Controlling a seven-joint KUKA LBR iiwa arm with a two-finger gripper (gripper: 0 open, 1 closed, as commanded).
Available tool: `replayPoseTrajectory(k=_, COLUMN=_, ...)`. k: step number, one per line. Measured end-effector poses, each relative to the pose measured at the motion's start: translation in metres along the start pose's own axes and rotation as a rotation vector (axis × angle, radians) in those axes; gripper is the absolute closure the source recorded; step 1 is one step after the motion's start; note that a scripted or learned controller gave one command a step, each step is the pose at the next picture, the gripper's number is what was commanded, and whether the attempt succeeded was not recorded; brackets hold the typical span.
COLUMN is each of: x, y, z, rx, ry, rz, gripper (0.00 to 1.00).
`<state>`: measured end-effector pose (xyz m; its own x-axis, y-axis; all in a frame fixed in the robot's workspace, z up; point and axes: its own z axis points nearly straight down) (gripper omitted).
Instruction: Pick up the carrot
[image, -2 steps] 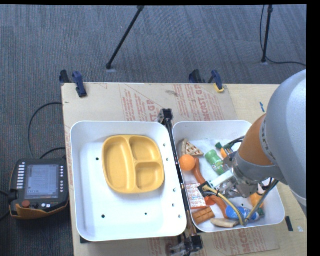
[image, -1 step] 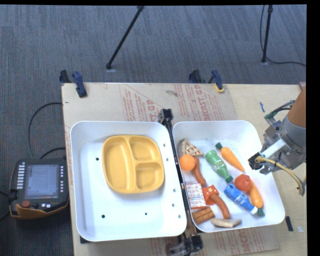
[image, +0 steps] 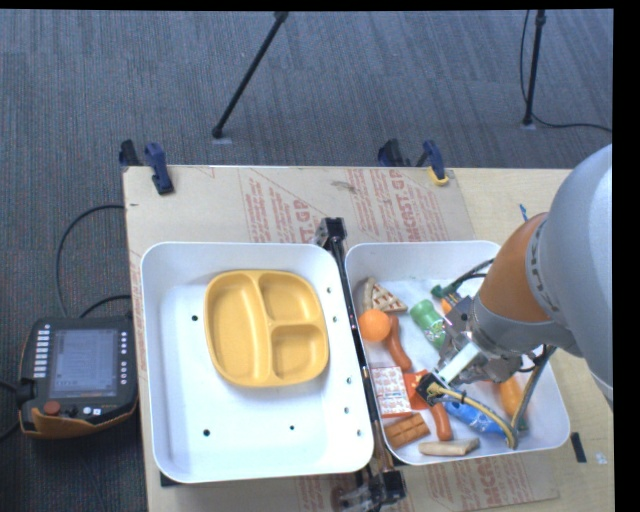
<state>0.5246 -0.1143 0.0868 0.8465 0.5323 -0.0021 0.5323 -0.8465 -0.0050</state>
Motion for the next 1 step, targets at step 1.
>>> replayPoseTrajectory(k=1, x=-0.0842, y=0.0406, z=-0.1204, rx=-0.003, ry=0.002, rz=-0.043, gripper=1.0)
